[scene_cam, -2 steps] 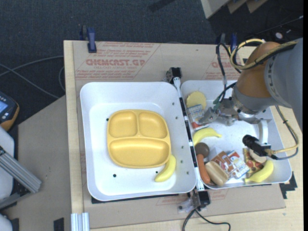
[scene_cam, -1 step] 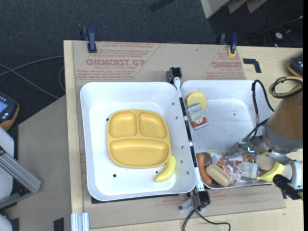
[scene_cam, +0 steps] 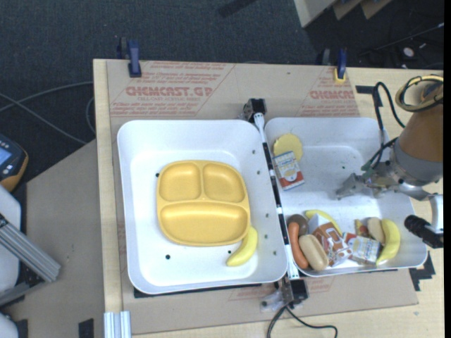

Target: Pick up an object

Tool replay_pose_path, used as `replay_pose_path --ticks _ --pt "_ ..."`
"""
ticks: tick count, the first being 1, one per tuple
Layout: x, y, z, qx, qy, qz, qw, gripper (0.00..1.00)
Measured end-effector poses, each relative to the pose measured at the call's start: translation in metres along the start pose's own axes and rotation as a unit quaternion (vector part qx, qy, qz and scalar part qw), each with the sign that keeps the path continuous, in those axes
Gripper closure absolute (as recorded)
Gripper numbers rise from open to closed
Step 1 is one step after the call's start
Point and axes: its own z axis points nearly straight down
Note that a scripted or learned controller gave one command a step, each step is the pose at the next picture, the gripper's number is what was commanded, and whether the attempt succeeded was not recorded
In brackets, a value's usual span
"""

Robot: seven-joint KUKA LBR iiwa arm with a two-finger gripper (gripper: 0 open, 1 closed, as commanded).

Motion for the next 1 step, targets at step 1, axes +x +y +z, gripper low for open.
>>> replay_pose_path --ticks 1 --pt "0.0778 0.1101 -0.0002 -0.002 0.002 -0.005 1.0000 0.00"
